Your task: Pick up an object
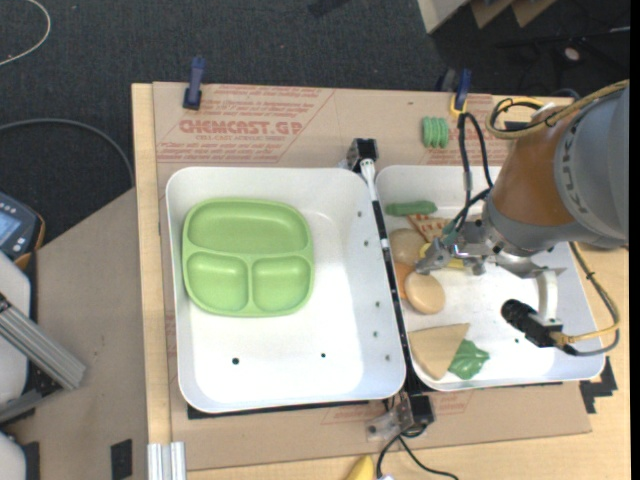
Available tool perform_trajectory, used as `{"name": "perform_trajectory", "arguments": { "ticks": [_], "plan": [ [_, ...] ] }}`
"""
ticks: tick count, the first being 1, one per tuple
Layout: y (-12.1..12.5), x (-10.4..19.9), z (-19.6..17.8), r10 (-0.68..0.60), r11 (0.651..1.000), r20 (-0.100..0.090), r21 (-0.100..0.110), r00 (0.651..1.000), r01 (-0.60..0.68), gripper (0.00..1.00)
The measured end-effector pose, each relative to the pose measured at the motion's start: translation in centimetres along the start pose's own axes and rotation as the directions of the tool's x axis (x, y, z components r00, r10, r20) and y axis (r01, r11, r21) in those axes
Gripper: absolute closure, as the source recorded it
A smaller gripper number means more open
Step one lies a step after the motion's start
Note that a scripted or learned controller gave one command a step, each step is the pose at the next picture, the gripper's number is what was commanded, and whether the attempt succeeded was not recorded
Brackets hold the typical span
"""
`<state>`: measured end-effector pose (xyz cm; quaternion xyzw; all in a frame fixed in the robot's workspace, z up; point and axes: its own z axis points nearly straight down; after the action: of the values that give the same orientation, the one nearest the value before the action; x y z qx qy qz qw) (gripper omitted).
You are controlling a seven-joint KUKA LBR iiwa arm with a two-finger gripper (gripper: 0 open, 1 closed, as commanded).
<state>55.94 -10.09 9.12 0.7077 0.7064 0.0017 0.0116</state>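
The objects lie in the right bin [590,366], all near its left wall. Landmark: the round tan piece [425,294], approx. in the middle of that side. Behind it is a second tan piece [404,247], then a small orange waffle-like piece [428,228], then a green bean-like stick [410,208] at the far end. In front of the landmark lies a tan wedge [436,348] with a green leaf-like item [467,359] resting on its right corner.

The end effector [442,258] is just behind-right of the landmark, low over the bin, next to the waffle piece. Open or closed: I cannot tell, the metal parts are too small and blurred. Nothing is visibly held.

The left bin [340,358] carries a green divided plate [247,258]. On the counter [260,128] behind the right bin, a small green ridged item [434,132].
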Motion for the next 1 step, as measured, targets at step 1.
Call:
{"name": "perform_trajectory", "arguments": {
  "ticks": [1],
  "plan": [
    [-5.39,-0.50,-2.71,0.002,1.000,-0.015,0.022,1.000,-0.001,0.00]
  ]
}}
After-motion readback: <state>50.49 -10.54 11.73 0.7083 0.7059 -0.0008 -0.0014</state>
